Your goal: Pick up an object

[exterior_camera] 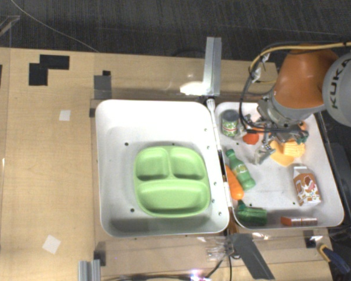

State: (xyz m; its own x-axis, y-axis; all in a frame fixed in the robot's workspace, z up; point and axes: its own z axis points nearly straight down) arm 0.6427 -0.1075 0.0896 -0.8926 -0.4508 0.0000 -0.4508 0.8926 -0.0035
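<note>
The gripper [268, 147] is hanging low in the right bin [333, 183], just beside a yellow block [288, 152]; whether it is spread or pinching, I cannot tell.

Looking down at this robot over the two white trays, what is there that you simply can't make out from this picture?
- Gripper, camera view: the arm's wrist hangs over it, so whether it is open or shut is hidden.
- Yellow object, right bin: partly under the wrist; its shape is unclear.
- Small can: label too small to read.
- Carton: print too blurred to read.
</note>
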